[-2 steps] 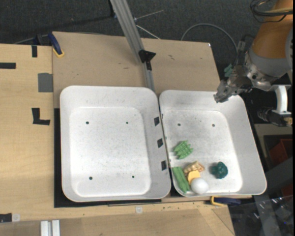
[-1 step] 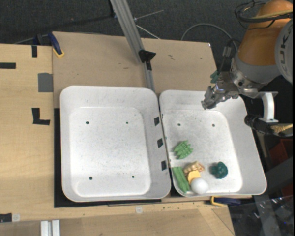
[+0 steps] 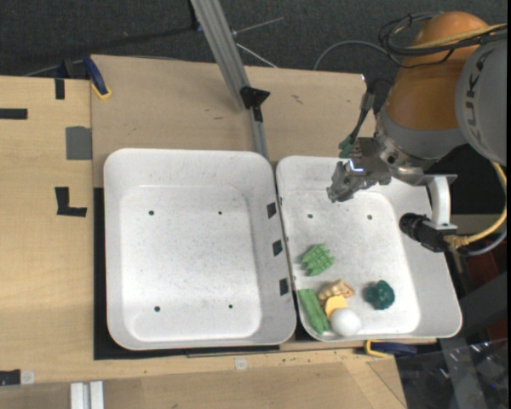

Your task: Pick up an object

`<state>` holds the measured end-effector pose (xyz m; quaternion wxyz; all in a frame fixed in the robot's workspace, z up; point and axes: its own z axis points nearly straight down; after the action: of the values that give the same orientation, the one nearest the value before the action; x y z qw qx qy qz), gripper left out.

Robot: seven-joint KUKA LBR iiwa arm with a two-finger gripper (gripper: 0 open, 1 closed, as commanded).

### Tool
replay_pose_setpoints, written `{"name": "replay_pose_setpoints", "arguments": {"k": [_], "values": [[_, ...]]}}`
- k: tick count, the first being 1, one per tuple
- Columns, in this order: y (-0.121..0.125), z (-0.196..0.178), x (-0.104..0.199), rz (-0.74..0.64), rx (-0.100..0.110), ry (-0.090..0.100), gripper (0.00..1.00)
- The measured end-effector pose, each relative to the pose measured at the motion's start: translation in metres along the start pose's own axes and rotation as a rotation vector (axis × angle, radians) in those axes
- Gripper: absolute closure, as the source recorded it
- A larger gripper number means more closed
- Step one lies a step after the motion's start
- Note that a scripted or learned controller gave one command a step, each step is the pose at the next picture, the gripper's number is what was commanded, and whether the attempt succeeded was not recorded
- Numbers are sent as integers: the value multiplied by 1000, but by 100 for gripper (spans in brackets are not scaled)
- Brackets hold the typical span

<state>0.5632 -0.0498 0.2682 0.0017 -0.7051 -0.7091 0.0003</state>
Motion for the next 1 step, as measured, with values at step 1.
{"name": "replay_pose_setpoints", "arguments": {"k": [1], "values": [[-25,17,39,1,2,-1,100]]}}
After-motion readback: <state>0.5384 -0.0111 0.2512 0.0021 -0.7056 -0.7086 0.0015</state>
